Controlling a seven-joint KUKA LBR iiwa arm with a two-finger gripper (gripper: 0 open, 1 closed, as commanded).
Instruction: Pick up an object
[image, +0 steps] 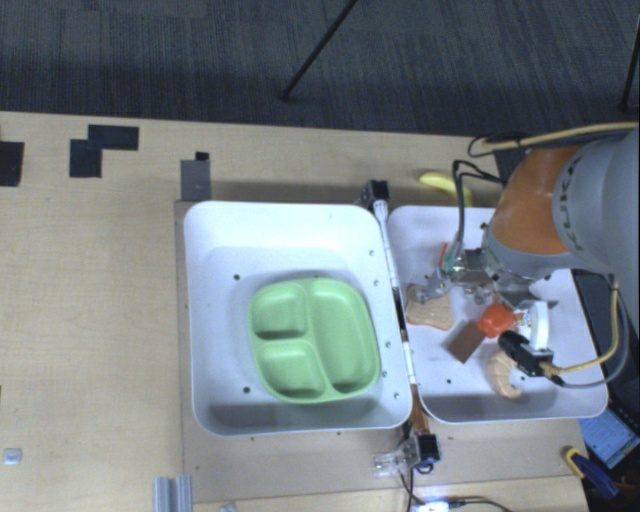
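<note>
Reaching is the step in hand: the gripper (440, 287) hangs low in the right bin (570, 400), just above the tan slice (432, 314); its opening I cannot tell. Next, close and lift.

Robotics lab: wooden bench (90, 300), twin white bins (215, 300), cabled arm (570, 210).

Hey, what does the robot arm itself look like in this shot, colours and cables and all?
The arm is rounded grey metal with a broad orange band above the wrist. Thin black cables loop around its metal gripper.
</note>
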